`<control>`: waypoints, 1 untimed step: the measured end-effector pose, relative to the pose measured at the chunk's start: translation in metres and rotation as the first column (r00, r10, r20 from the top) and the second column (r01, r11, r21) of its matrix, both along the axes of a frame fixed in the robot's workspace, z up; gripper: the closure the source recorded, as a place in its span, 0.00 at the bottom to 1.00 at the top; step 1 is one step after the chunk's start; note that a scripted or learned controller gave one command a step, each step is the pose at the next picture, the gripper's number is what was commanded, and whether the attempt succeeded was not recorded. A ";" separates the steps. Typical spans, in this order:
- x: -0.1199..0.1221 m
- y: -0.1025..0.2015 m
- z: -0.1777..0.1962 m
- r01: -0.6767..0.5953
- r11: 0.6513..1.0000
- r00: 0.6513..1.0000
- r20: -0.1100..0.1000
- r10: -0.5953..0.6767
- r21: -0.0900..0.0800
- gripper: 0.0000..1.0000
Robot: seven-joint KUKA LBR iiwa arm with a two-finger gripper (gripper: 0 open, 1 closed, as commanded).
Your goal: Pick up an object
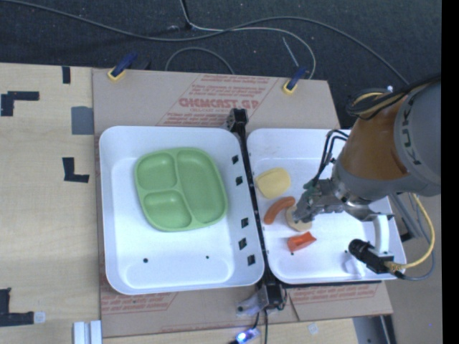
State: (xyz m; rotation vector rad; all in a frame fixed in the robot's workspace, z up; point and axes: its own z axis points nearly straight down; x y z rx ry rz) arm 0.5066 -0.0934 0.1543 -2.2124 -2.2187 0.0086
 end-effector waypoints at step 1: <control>0.004 0.010 0.049 0.000 1.000 1.000 0.011 0.000 -0.002 1.00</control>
